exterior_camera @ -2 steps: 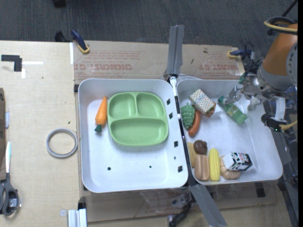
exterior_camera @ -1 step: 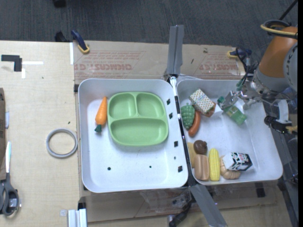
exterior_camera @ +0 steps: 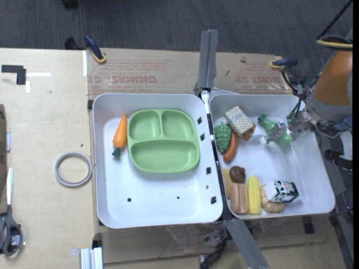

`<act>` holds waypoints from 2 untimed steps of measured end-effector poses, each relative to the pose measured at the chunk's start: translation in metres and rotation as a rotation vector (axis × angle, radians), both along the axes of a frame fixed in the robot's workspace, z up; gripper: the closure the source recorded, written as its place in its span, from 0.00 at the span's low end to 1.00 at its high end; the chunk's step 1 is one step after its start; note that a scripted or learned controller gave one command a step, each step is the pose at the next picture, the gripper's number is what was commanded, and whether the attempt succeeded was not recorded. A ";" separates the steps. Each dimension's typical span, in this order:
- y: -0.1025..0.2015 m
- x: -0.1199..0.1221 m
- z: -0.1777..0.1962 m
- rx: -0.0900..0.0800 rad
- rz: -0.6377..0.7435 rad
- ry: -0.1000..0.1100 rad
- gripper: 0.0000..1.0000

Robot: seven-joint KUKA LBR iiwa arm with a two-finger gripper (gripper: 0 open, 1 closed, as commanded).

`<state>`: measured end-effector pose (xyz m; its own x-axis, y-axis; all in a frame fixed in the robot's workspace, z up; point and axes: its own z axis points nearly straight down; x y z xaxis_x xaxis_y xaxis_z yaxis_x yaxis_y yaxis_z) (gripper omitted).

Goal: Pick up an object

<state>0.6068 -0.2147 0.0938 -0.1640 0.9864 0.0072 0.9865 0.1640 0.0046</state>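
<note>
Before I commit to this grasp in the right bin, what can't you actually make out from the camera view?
- Gripper: blurred over the green bottle; contact unclear.
- Arm: cut off by the right edge.
- Boxed item: label too small to read.
- Corn and neighbours: packed together, boundaries unclear.
- Scissors: cut off by the left edge.

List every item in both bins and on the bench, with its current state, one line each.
Green divided plate: flat in left bin.
Carrot: lying beside the plate's left edge.
Green bottle: on its side in right bin, at the pincer.
Corn cob: lying along the right bin's front.
Milk carton: tipped over.
Tape ring: flat on the bench, outside the bins.
</note>
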 end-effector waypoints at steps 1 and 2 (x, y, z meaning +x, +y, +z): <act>-0.003 -0.001 0.009 -0.006 -0.004 0.000 1.00; 0.051 0.042 0.091 -0.007 -0.002 0.033 1.00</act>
